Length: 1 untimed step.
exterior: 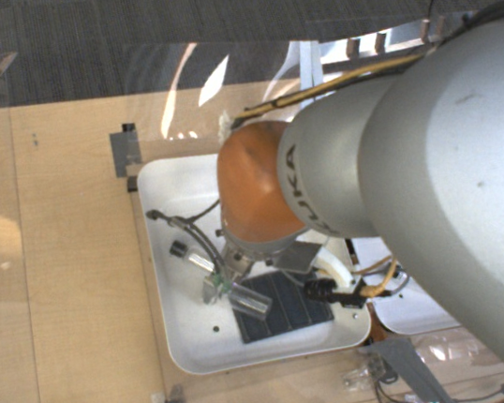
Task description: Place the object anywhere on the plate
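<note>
Closest to you is the grey arm, which comes in from the right and covers much of the bench; its orange band sits over the left bin. Below the band you see the gripper, with clear fingers low over the bin floor. How wide they stand, or whether something is between them, you cannot tell. Just beside the fingers lies a dark square plate, flat in the near right part of the bin. Which item is the object, you cannot tell. Black cables run along the wrist.
</note>
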Motion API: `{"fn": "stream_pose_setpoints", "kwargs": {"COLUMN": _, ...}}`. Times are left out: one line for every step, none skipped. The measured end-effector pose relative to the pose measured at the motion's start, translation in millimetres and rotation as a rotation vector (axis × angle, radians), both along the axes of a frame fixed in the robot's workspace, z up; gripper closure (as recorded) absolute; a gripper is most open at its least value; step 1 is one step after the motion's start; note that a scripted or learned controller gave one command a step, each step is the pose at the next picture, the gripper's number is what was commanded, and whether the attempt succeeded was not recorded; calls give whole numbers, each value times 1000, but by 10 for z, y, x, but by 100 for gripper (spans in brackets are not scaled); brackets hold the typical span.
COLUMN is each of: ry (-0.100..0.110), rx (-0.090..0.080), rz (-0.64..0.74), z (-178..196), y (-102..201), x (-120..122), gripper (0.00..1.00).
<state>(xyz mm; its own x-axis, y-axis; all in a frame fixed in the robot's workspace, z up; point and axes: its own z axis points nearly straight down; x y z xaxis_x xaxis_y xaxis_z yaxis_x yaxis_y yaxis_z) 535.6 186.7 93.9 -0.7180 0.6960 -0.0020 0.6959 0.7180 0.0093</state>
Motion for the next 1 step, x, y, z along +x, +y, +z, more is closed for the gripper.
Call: {"fn": "stream_pose_setpoints", "kwargs": {"ry": -29, "rx": 12, "rz": 493, "z": 4, "y": -359, "x": 80, "gripper": 100}}
